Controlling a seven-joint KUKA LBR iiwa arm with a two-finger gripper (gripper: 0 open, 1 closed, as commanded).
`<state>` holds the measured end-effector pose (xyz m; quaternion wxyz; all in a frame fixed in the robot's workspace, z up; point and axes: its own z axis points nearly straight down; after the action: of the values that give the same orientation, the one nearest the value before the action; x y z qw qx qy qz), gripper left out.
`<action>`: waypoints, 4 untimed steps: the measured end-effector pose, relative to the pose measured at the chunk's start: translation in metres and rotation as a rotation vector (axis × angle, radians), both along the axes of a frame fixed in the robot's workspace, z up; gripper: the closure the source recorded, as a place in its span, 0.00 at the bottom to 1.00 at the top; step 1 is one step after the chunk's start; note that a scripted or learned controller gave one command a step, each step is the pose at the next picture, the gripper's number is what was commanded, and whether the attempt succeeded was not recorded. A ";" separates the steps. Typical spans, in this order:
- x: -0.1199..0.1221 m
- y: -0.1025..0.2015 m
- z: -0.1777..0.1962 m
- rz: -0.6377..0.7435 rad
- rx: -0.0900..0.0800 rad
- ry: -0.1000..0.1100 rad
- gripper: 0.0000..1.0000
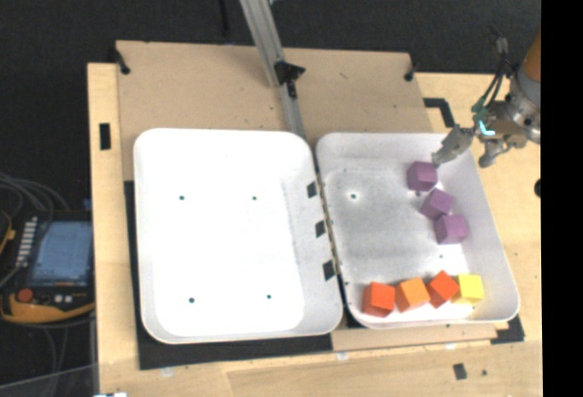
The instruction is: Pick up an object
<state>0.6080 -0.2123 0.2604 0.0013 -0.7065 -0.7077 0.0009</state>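
The gripper [472, 147] sits at the right edge of the frame, over the upper right corner of the right bin [364, 222]. Its two fingers stand spread apart — one slants down-left toward the purple blocks, the other is shorter and points down near the bin's rim — and nothing shows between them.

Three purple blocks lie in a loose line down the right side of that bin: the top one [422, 175] just below the tip of the left finger, whether touching cannot be told; the middle one [438, 202] and the lowest [451, 228] close beneath it.

Along the bin's lower edge runs a row of four blocks, side by side — red [379, 298], orange [413, 293], another red [444, 287], then yellow [471, 287] at the right end.

The left bin [223, 236] fills the middle left of the frame. A grey pole [260, 17] slants down from the top centre to the bins' upper edge.
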 end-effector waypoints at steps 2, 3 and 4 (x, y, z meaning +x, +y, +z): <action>-0.001 0.002 -0.039 -0.001 -0.002 -0.002 0.00; -0.004 0.009 -0.086 -0.001 -0.002 -0.001 0.00; -0.006 0.008 -0.137 -0.004 -0.014 -0.018 0.00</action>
<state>0.6021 -0.2040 0.1237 -0.0099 -0.7079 -0.7063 -0.0005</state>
